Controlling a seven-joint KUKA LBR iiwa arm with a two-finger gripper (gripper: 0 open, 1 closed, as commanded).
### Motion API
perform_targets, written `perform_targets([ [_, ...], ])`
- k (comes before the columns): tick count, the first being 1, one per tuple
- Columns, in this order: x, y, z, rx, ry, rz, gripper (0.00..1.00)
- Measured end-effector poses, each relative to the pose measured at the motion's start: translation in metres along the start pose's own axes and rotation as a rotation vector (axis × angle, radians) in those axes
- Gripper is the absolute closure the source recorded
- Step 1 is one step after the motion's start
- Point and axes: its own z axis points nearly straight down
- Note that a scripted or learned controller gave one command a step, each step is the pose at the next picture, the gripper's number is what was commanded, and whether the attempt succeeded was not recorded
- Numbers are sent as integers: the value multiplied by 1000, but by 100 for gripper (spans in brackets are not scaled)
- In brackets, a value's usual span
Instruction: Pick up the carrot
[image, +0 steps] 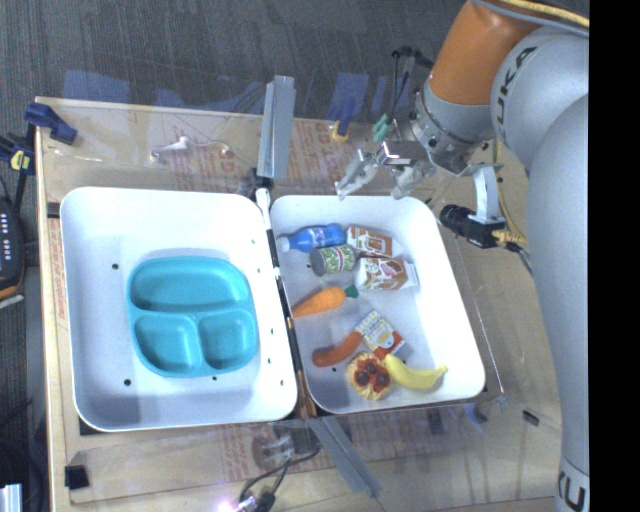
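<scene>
Overhead, the hand (383, 172) hangs spread and holding nothing, the carrot (322, 302) plainly visible below.

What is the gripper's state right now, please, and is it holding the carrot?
Gripper: open, holding nothing, above the right bin's far edge. The carrot lies in that bin.

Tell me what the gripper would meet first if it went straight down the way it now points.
Probably the far rim of the right bin, or the bench just beyond it. The gripper hangs open above that edge, well short of the carrot; depth is hard to judge from this slanted view.
</scene>
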Motion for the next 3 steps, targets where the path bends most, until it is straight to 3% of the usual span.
perform_targets([
  [1, -30, -56, 155, -3, -1, -115, 0],
  [2, 14, -95, 192, -2, 0, -165, 0],
  [3, 13, -95, 182, -1, -2, -170, 100],
])
